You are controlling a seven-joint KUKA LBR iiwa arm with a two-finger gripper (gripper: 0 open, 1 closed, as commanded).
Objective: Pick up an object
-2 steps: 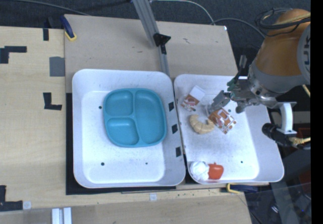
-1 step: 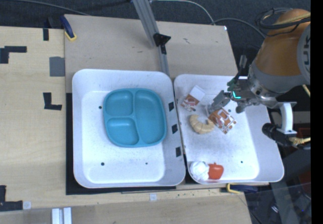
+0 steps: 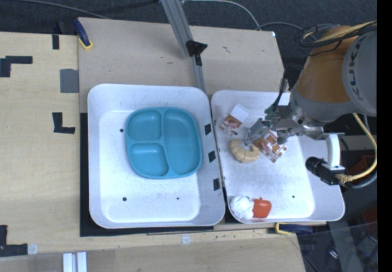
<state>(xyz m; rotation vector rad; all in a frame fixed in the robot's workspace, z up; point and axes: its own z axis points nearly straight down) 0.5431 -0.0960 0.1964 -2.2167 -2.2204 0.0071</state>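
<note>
In the right bin [image 3: 306,200] lie a tan croissant-shaped pastry [image 3: 245,152], a red-and-white wrapped snack [image 3: 233,121] near the back left, another red-and-white packet [image 3: 272,145] beside the pastry, and a red tomato-like piece [image 3: 261,207] with a white ball [image 3: 243,205] at the front left corner. My gripper [image 3: 262,133] hangs low over the bin, just right of the pastry and above the second packet. Nothing visibly sits between its fingers.
The left bin [image 3: 104,203] holds a blue three-compartment plate [image 3: 164,142]. A grey metal pole [image 3: 174,10] slants in from the top to the bins' back edge. Cables run at the right by the arm's base.
</note>
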